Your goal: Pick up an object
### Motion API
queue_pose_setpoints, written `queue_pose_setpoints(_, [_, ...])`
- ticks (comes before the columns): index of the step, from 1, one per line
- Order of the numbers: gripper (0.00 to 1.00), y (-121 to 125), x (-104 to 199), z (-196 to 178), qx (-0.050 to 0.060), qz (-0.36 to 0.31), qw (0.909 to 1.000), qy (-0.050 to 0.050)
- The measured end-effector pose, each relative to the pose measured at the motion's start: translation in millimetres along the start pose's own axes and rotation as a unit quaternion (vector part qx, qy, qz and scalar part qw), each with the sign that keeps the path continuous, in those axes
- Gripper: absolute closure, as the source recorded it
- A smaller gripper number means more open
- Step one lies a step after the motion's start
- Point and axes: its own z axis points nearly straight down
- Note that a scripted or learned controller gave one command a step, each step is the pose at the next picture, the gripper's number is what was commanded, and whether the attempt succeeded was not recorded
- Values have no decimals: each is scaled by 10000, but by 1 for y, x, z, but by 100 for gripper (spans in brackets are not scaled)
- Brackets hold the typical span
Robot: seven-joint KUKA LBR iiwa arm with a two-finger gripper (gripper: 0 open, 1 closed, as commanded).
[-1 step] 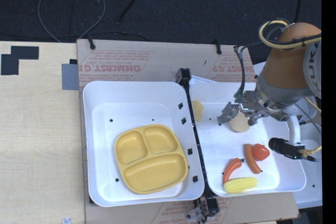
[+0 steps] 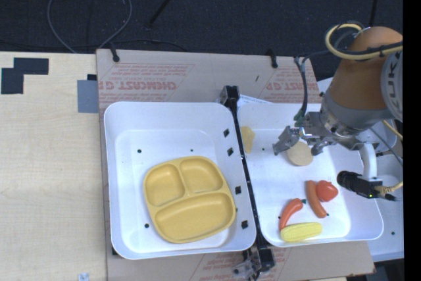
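Gripper (image 2: pixel 297 141) sits low in the right bin (image 2: pixel 368 233), at its upper middle, with the grey arm (image 2: pixel 358 105) reaching in from the right. We see its dark fingers splayed apart, one toward the left at the bin floor and one just above a pale round object (image 2: pixel 300 155). The object lies directly under and slightly right of the fingertips; we cannot tell whether a finger touches it, and nothing shows between the fingers, so we log no grasp.

Other contents of the right bin: a pale yellow piece (image 2: pixel 247 137) against the divider at the upper left, a red tomato-like toy (image 2: pixel 326 191) touching an orange carrot-like toy (image 2: pixel 314 199), a red-orange pepper (image 2: pixel 290 211) and a corn cob (image 2: pixel 301 231) near the front edge. The left bin (image 2: pixel 125 141) holds a yellow sectioned plate (image 2: pixel 189 198).

Risks, as we judge them:
- The pale object looks rounded and smooth; if the fingers close off-centre it could squirt sideways rather than seat between them.
- The fingers appear offset to the object's upper left, so a closure here may catch only its edge, or nothing.
- Descending further with the fingers this low could jam a tip on the bin floor.
- A weak pinch may hold at first and slip on the lift.
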Motion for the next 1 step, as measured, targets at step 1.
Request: queue_pose_setpoints(1, [0, 4, 0, 63, 23, 2, 10000, 1])
